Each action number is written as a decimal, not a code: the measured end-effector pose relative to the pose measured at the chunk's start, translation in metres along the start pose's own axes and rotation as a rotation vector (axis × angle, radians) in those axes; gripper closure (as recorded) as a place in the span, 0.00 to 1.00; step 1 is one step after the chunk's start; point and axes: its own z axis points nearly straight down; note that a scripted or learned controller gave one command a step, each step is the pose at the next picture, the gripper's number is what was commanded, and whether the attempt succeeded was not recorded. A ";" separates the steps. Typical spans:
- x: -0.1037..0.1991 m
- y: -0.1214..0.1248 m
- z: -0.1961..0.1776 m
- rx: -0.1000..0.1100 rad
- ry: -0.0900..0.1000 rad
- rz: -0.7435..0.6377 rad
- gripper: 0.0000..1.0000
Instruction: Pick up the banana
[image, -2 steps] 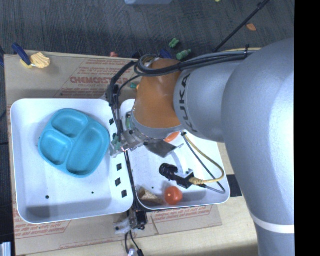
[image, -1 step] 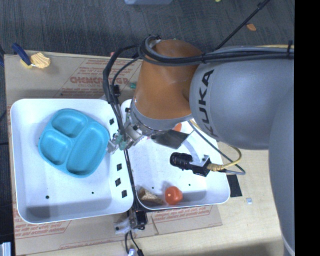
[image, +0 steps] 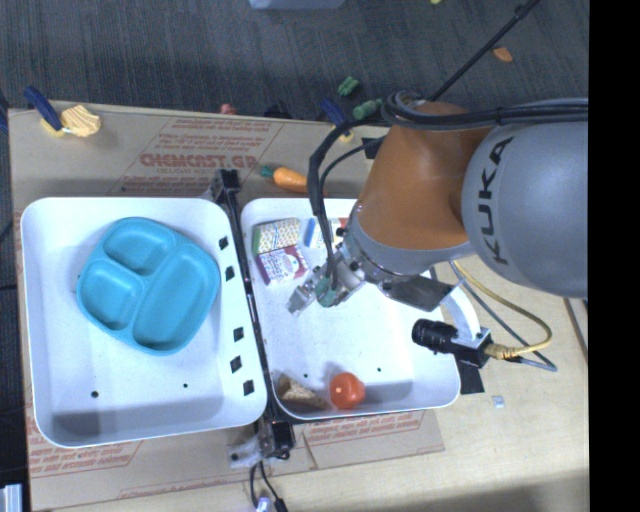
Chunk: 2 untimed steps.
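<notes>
My gripper (image: 318, 290) hangs low over the middle of the right bin (image: 400, 345), pointing toward its left side. The grey arm with its orange band (image: 420, 190) covers the back right part of that bin and hides whatever lies under it. A small printed box (image: 278, 250) lies just up and left of the gripper, near the bin's back left corner. Nothing yellow sits in the open part of the bin floor around the gripper.
A red-orange ball (image: 346, 390) and a brown lump (image: 298, 394) rest at the right bin's front wall. The left bin (image: 60, 350) holds a blue divided plate (image: 150, 283). A toy carrot (image: 290, 179) lies behind the bins. A black cable plug (image: 445, 338) hangs off the wrist.
</notes>
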 end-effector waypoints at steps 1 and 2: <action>0.044 0.009 0.064 0.000 0.002 -0.099 1.00; 0.044 0.010 0.053 0.001 0.001 -0.104 1.00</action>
